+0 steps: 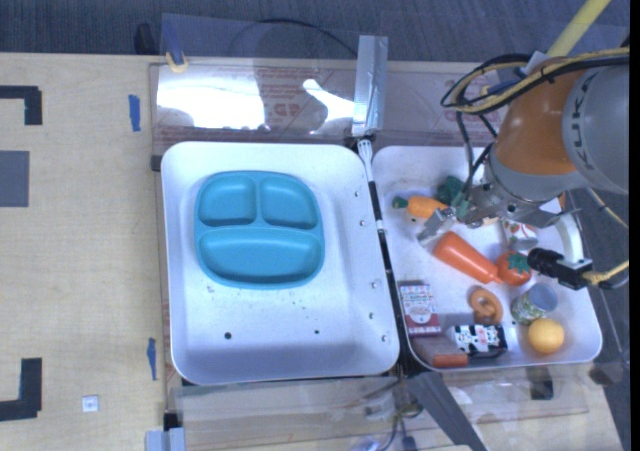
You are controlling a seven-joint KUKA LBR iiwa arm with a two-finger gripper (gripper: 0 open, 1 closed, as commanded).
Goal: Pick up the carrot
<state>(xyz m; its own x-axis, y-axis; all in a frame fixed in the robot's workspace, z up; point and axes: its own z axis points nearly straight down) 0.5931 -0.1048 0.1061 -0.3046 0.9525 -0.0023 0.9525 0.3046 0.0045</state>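
Your gripper (447, 220) hangs low over the right bin (590, 344), in its upper half, with the metal fingers pointing left and down; they look parted by a narrow gap, and nothing sits between them. The carrot (466, 256) lies just below and to the right of the tips, orange body slanting down to the right toward its green top, close to the fingers but not caught by them. So you are at the approach step, with the grasp not yet made.

Next, I judge you need to shift the tips down-right over the carrot's thick middle, set the jaws across its length, then descend and close.

Watch the neighbours: a small orange-and-green piece (420, 206) sits just left of the tips, and a pretzel (485, 303) lies below the carrot. The left bin (190, 339) holds a blue divided plate (260, 226).
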